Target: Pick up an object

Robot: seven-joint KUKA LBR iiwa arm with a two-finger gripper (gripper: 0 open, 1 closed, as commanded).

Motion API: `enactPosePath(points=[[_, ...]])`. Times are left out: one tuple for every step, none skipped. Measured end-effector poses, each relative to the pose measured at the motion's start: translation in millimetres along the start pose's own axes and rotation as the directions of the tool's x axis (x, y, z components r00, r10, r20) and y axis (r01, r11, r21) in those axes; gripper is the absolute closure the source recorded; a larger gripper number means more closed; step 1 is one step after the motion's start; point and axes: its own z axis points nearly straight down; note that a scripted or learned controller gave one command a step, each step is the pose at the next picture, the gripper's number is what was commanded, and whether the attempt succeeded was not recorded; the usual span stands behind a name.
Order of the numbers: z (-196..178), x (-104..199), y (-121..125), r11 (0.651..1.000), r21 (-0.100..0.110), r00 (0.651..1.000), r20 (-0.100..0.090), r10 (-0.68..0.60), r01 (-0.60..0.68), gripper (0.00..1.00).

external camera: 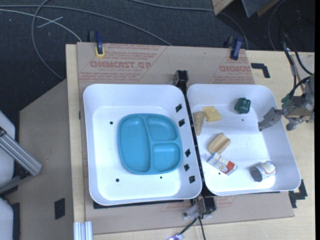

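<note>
A small can (pixel 263 170) lies on its side nearest the camera, in the right bin (pixel 280 154), well away from the blue divided plate (pixel 149 143). It is judged light, rigid and prone to roll, so its sides should be gripped. The gripper (pixel 274 118) is seen open and empty.

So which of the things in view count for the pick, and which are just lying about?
For the job:
gripper at the right bin's right edge
green object
yellow block
tan piece
red and white carton
small can

Lying about:
blue divided plate in the left bin
blue clamps
</note>
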Motion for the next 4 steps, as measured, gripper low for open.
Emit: enactPosePath(points=[[-6,0,3,1.000,-0.012,1.000,0.003,-0.004,0.004,0.00],[37,2,8,1.000,-0.009,1.000,0.002,-0.003,0.003,0.00],[91,9,0,1.000,-0.006,1.000,0.000,-0.004,0.004,0.00],[144,10,0,1.000,-0.007,1.000,0.001,-0.003,0.003,0.00]])
